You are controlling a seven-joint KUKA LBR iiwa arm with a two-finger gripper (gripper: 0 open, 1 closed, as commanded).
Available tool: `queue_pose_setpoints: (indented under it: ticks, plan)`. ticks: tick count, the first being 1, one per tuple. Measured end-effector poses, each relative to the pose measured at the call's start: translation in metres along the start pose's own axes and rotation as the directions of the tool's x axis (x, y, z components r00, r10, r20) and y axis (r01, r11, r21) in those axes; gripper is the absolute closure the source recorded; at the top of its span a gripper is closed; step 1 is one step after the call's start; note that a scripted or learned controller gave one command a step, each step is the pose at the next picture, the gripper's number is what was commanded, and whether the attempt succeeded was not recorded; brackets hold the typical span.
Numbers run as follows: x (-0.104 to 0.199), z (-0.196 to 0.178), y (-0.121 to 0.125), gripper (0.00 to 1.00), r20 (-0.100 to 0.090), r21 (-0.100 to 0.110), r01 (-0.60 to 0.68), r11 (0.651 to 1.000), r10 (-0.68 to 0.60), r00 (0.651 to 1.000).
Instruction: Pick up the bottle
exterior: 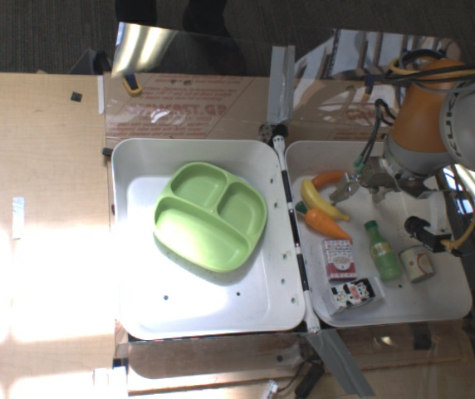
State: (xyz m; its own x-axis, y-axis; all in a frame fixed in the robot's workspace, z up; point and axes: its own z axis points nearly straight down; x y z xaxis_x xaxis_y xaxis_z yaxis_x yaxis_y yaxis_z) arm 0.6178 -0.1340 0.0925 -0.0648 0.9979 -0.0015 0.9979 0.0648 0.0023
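Camera view puts both white bins side by side on my worktop [38, 223], and I see the arm [437, 119] reaching in from the right, its orange band sitting above the far end of the right bin [462, 293]. The gripper [345, 191] hangs low over that bin's far left part, just beside the banana [320, 199] and close to a carrot [327, 178] lying against the far wall; whether the fingers are spread or pressed together I cannot tell from this angle, and I see nothing between them. The bottle [383, 252], green with a darker cap, lies in the middle of the right bin, cap pointing away from me, apart from the gripper. A second carrot [327, 223] lies just left of it, below the banana. A red and white packet [339, 260] sits near the bottle's left side, a black and white carton [355, 293] rests nearer the front wall, and a small can [418, 263] lies to the bottle's right. In the left bin [138, 306] a green divided plate [211, 216] rests tilted.
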Motion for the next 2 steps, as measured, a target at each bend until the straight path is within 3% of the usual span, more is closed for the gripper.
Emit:
queue_pose_setpoints:
  ticks: [1,2]
  plan:
    - [-0.0518,0.0008,-0.0529,0.00,-0.001,0.003,0.035,0.999,-0.035,0.999]
    - [-0.0526,-0.0082,-0.0526,1.00,-0.001,0.002,0.032,0.999,-0.032,0.999]
